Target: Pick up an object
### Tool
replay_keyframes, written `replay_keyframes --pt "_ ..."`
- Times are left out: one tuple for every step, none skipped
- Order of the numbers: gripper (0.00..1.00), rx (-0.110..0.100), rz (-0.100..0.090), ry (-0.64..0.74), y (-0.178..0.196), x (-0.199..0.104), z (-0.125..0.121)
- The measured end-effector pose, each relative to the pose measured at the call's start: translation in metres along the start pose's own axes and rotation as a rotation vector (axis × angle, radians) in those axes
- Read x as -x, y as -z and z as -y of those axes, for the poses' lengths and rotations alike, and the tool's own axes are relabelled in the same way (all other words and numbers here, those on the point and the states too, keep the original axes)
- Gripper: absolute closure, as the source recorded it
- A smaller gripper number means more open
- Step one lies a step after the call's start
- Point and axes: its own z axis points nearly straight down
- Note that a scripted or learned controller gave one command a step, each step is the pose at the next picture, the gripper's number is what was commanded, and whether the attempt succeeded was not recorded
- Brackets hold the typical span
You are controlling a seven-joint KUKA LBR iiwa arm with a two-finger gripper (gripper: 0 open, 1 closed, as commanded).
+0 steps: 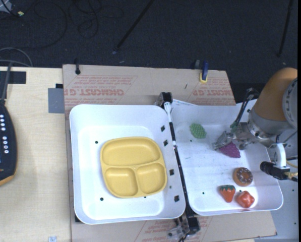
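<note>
Purple grapes (231, 149), a small toy bunch, lay in the right-hand bin (205, 205), toward its far right side, and they looked to be the object the arm was going for. The gripper (227, 141) sat right at that bunch, its tip at the upper left edge of the purple cluster and either touching it or just beside it. How the jaws stood could not be told: the metal parts blurred together against the white floor, and nothing showed clearly between them, so no hold on the grapes could be claimed.

Elsewhere in the same bin a green leafy toy (197, 130) lay near the middle, well apart from a chocolate doughnut (243, 176), a strawberry (228, 192) and a red pepper-like piece (245, 199) grouped at the near right corner. In the left-hand bin (84, 135) a yellow divided plate (133, 166) rested in the centre.

By my reading, the step in hand was the reach and grasp, with the lift not yet done, since the grapes appeared to rest on the bin floor. The next move would call for closing squarely around the bunch, which is lumpy and low, then rising straight up clear of the bin's right wall. A glancing pinch on the edge would likely let it slip.
</note>
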Motion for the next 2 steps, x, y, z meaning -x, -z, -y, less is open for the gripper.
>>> replay_keyframes --pt "1.00 -0.002 -0.003 -0.004 0.012 0.000 0.002" --pt "1.00 0.007 -0.003 0.001 0.120 -0.077 0.026"
